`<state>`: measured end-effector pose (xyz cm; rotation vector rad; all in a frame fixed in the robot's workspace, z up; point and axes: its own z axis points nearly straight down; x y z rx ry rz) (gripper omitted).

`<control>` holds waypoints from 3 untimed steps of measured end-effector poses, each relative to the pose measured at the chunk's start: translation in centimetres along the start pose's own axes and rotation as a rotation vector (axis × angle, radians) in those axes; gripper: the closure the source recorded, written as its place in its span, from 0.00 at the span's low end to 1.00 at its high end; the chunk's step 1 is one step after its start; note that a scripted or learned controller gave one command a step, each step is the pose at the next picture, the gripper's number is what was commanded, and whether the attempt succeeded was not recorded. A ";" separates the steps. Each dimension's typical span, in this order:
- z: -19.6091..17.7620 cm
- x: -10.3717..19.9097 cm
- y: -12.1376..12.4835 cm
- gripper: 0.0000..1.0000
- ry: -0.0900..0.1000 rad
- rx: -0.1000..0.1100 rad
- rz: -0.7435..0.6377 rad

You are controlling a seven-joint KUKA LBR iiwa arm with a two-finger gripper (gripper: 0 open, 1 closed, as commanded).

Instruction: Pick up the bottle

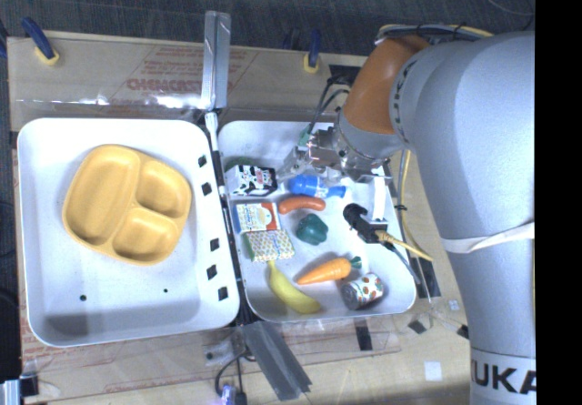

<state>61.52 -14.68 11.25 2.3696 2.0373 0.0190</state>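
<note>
Two white bins (36,239) sit side by side; one yellow divided tray (127,203) fills the left. Roughly nine small items crowd the right, one blue bottle (314,186) lying toward twelve o'clock. Arm (436,121) bends down from three o'clock, gripper (318,153) just above the bottle; grip state unclear.

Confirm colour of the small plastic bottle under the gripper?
Blue, seen in the camera view: small plastic bottle in the right white bin.
</note>
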 end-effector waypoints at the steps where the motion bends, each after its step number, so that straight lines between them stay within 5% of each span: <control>1: 0.5 1.1 -1.1 0.00 -0.010 -0.009 0.177; 2: -0.1 1.2 -1.2 1.00 -0.007 0.002 0.173; 3: -7.6 5.8 -1.4 1.00 0.000 0.030 0.113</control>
